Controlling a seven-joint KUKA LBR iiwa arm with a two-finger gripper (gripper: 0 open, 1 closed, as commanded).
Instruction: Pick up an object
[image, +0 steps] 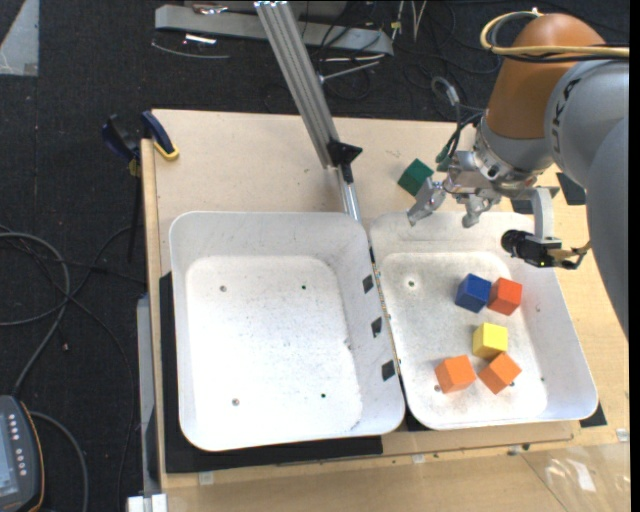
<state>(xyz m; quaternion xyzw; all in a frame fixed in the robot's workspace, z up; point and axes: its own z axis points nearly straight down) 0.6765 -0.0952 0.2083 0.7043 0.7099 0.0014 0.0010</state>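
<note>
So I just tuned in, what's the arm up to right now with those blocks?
The arm's pincer hovers open above the far edge of the right bin, with nothing between its fingers. Five blocks sit in that bin: a blue block touching a red-orange block, a yellow block, and two orange blocks nearer the front. A green block lies on the bench behind the bins. Nothing is picked up yet.
</note>
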